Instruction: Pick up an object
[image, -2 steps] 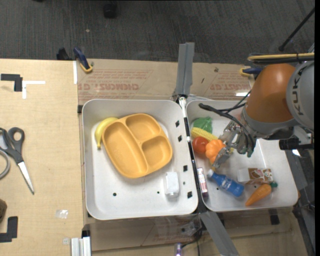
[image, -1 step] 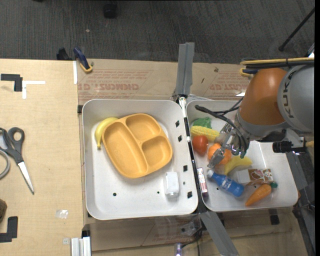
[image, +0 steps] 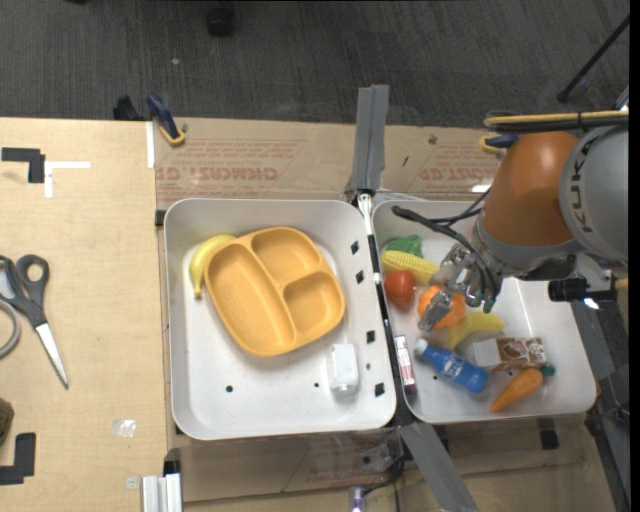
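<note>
Scissors (image: 36, 312) lie at the left edge of the frame on the pale wooden counter (image: 80, 400). A strip of brown cardboard (image: 260, 158) runs along the upper middle, behind the bins. A blue and yellow clip (image: 165, 118) sits at its upper left corner. Dark carpet (image: 300, 45) fills the top of the frame.

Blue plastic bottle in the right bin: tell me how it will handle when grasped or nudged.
The blue plastic bottle lies on its side, so a nudge would probably roll it. It looks small and likely light. Its smooth round body may slip between fingers.
</note>
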